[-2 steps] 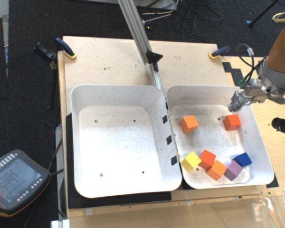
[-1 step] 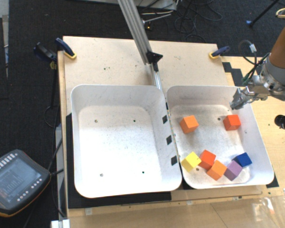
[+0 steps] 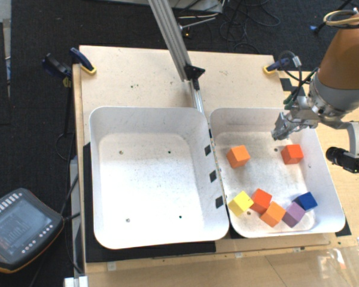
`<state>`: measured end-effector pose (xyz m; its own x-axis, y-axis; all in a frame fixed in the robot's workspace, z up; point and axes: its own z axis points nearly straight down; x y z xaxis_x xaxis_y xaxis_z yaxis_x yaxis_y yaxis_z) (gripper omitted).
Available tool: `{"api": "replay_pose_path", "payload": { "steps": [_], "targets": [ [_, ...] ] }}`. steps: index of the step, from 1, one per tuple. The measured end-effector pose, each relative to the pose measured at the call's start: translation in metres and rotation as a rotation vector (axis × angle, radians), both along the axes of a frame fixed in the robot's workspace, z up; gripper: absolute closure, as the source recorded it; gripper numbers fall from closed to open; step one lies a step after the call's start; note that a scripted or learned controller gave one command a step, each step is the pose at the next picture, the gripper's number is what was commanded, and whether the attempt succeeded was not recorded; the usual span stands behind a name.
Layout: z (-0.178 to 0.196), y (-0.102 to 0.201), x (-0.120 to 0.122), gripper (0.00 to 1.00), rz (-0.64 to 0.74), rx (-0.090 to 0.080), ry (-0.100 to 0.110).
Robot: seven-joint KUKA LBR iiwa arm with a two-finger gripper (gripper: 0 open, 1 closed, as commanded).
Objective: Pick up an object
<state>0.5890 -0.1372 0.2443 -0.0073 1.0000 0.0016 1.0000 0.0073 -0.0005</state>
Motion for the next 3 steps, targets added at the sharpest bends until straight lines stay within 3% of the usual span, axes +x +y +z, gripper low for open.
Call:
{"api": "replay_pose_path", "payload": {
  "steps": [1, 3],
  "targets": [
    [0.005, 0.054, 0.014, 1.00, 0.001, 0.000, -0.002],
    [0.010, 0.147, 0.017, 1.00, 0.001, 0.000, 0.000]
  ]
}}
